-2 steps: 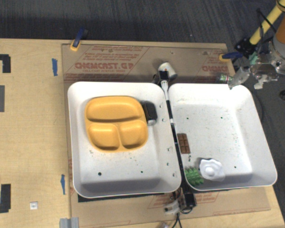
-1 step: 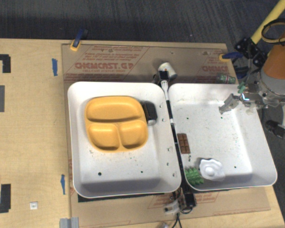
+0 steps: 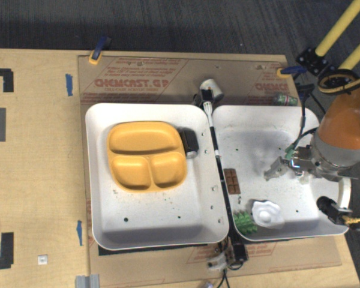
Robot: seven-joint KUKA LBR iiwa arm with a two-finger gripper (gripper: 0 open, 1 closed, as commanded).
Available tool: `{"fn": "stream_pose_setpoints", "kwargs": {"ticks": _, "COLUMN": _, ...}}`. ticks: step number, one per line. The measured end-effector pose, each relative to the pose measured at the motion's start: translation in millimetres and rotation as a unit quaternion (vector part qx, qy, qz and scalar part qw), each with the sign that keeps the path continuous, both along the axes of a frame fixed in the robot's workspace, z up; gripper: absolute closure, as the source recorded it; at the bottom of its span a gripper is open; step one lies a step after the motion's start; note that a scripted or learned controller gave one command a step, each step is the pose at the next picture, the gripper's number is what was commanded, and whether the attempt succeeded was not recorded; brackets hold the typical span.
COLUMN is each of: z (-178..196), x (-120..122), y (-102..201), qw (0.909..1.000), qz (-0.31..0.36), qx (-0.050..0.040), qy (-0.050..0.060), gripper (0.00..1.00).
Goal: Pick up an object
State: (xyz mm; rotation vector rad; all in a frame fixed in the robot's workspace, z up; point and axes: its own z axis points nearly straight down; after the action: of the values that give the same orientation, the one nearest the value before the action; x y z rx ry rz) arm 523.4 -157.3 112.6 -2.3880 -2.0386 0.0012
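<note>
The end effector [image 3: 275, 170] hangs over the right bin [image 3: 252, 125] near the table's right edge; whether it is open I cannot tell; a white object [image 3: 266, 212], green object [image 3: 244, 222] and brown block [image 3: 231, 180] lie along that bin's near-left side; a yellow tray [image 3: 147, 155] fills the left bin [image 3: 138, 221].

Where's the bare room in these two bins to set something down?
Left bin: the strip in front of the yellow tray. Right bin: the back half, behind the tool. Crowded: its front corner, holding the white object, green object and brown block.
</note>
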Motion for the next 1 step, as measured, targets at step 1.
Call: {"fn": "stream_pose_setpoints", "kwargs": {"ticks": 1, "z": -21.3, "x": 26.7, "y": -37.9, "qw": 0.997, "qz": 0.076, "qx": 0.0102, "qy": -0.002, "gripper": 0.0}}
